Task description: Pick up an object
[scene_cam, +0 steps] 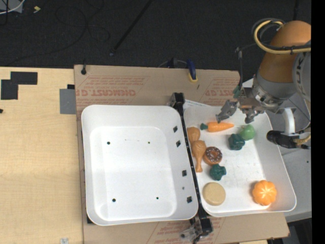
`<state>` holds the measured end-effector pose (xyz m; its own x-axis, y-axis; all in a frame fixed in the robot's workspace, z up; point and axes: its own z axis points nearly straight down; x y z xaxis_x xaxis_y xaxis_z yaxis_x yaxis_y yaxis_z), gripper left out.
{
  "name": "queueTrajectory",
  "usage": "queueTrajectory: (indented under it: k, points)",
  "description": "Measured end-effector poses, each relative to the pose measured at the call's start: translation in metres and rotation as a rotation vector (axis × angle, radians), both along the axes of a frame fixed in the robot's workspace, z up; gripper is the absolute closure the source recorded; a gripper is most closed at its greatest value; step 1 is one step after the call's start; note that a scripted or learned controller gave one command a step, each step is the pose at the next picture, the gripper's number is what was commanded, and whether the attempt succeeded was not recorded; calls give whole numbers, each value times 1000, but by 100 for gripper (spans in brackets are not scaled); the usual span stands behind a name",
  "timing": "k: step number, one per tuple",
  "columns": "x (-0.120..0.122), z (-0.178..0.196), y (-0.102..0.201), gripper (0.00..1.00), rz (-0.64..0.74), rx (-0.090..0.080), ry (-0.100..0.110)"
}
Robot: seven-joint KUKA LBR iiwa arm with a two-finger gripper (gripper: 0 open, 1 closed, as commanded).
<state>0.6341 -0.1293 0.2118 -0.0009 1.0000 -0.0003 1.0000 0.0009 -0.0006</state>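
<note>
In the camera view we see a light wooden bench [35, 151] under a brown cardboard sheet [137, 85], with dark floor and loose cables beyond its far edge. Two shallow white bins sit side by side on the cardboard.

The left bin [94, 161] shows bare white floor. The right bin [277, 161] holds the objects:
- one carrot [221, 127] near the far edge;
- two chicken drumsticks [196, 147] along the left wall;
- one chocolate donut [213, 155] touching them;
- two dark green broccoli pieces [236, 142], [218, 172];
- one light green ball [248, 132] just beside the far broccoli;
- one beige round disc [214, 193] near the front edge;
- one orange tangerine [264, 192] in the front right corner.

The gripper [236, 118] hangs over the far edge of the right bin, fingers spread, nothing between them, just above the carrot.
</note>
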Motion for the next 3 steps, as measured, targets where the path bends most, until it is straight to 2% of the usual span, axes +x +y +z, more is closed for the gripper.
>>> queueTrajectory:
  k: [1, 2, 3]
  points:
    - [9, -112, 11, 0, -2, -2, 0]
    - [12, -118, 26, 0, -6, -17, -10]
    - [11, -111, 30, 100, -8, -7, -4]
